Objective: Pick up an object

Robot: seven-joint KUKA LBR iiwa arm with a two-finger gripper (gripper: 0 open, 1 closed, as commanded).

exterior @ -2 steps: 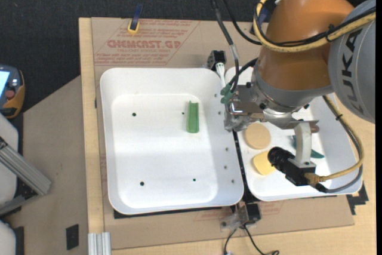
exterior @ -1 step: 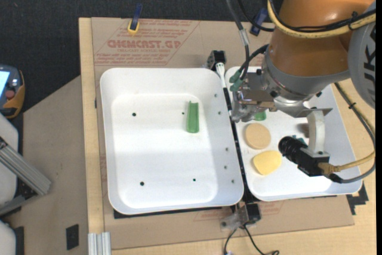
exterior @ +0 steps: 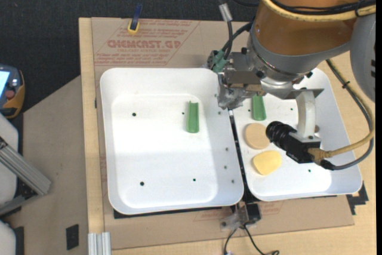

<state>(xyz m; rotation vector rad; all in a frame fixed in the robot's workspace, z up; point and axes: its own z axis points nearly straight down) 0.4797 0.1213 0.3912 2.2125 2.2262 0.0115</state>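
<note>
Left bin mostly open — one green block, right bin crowded under the arm

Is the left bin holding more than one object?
No. The left bin holds a single green block; the other loose pieces lie in the right bin.

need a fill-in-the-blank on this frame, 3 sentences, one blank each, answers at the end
1. The left bin holds one ____ stick.
2. The yellow piece lies in the ____ bin.
3. The tan round piece sits just ____ the yellow piece in the camera view.

Missing words: green; right; above
</note>
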